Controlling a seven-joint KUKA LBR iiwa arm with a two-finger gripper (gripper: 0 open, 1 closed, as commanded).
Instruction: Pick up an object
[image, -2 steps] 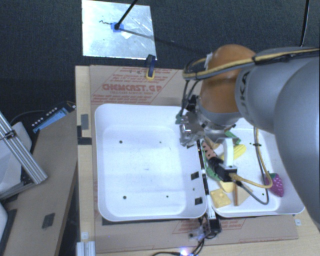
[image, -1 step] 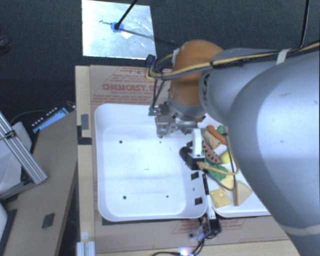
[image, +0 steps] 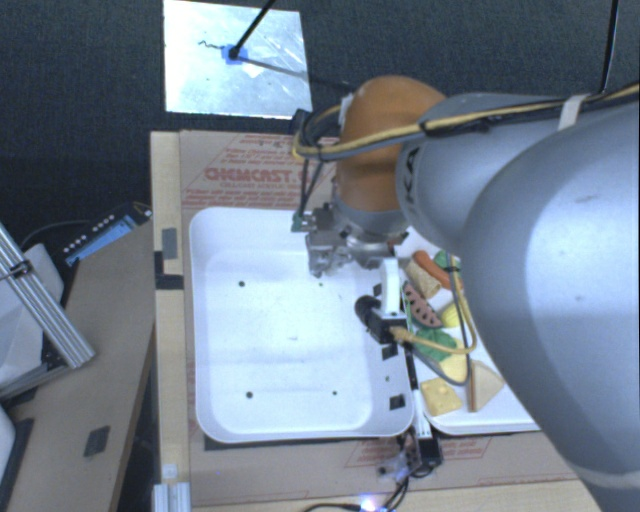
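The grey arm with its orange band (image: 385, 130) reaches in from three o'clock, its two-finger gripper (image: 320, 262) low over the left shallow white plastic bin (image: 215, 400), near that bin's one o'clock corner. The right white bin (image: 500, 420) holds the small objects: an orange carrot-shaped piece (image: 432, 268), yellow wedges (image: 440, 396)

Left bin (image: 280, 400): smooth white plastic, showing a soft sheen.
Arm (image: 540, 250): grey casing looking like smooth satin metal or paint; the orange band (image: 385, 120) is looking glossy.
Gripper (image: 325, 250): appearing as dull grey metal.
Cardboard (image: 250, 180): matt brown sheet with red print, lying under the bins.
Bench (image: 110, 400): looking like matt tan wood or board.
Sheet at 11 o'clock (image: 235, 60): shining like crinkled plastic film or foil.
Backdrop (image: 70, 120): looking like dark matt cloth.
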